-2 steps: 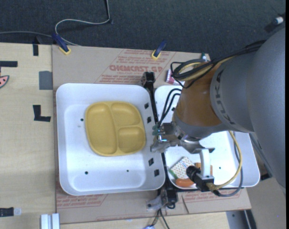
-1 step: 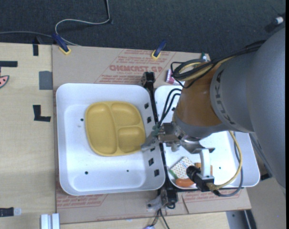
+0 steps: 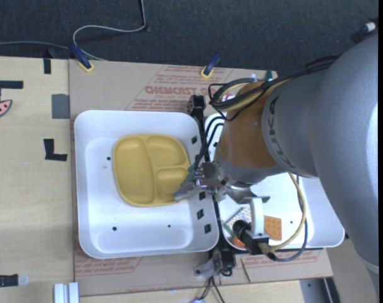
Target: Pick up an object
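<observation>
A yellow divided plate (image 3: 147,169) lies in the left white bin (image 3: 97,232), toward its back half. My gripper (image 3: 190,187) is low at the plate's right rim, just inside the wall between the two bins, and its tip looks to touch or overlap that rim. The grey arm with its orange band (image 3: 245,137) covers much of the right bin (image 3: 324,232). In the right bin's front left corner lie an orange square waffle-like piece (image 3: 273,227) and a small orange-red thing (image 3: 240,235), partly hidden by cables.
The bins sit on a cardboard sheet (image 3: 134,87) held by yellow clips at its far edge. The left bin's front half is bare white floor. A yellow cable (image 3: 299,201) loops from the wrist over the right bin.
</observation>
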